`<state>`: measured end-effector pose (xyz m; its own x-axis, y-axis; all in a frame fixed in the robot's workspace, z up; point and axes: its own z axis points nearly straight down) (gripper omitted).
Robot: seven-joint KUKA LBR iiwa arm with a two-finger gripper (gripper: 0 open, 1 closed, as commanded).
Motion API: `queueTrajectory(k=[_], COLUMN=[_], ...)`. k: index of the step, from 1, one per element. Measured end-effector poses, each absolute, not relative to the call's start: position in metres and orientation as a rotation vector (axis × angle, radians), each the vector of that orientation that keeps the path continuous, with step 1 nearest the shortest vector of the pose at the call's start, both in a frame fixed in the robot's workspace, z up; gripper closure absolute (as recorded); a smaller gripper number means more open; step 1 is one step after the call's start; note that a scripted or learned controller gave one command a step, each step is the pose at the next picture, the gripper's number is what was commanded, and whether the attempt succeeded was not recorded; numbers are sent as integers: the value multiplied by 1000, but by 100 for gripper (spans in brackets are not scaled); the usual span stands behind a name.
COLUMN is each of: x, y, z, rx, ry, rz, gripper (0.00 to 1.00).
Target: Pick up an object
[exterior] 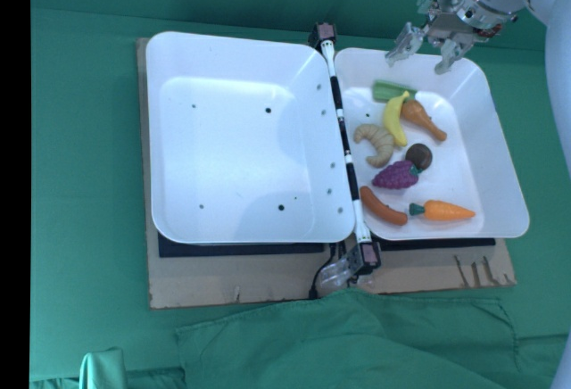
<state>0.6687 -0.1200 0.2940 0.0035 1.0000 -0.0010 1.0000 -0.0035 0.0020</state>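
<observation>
The right bin [500, 177] holds several toy foods: a yellow banana [393, 118], a green stalk [389, 90], an orange drumstick-shaped piece [422, 119], a tan croissant [376, 143], a brown ball [418, 156], purple grapes [396, 174], a red sausage [383, 206] and an orange carrot [442, 211]. My gripper [426, 51] hangs above the bin's far rim, fingers spread wide and open, with nothing between them. It is up and behind the green stalk and banana.
The left bin [178, 200] sits beside the right one, with a few dark specks on its floor. A black-and-white striped bar [344, 142] runs between the bins. Both rest on a cardboard sheet [250, 289] over green cloth.
</observation>
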Motion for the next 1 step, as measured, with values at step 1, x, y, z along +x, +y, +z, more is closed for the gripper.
queueTrajectory(k=[1], x=[681], y=[-164], z=[196], rx=[2215], ry=[2207], rz=[8], gripper=[0])
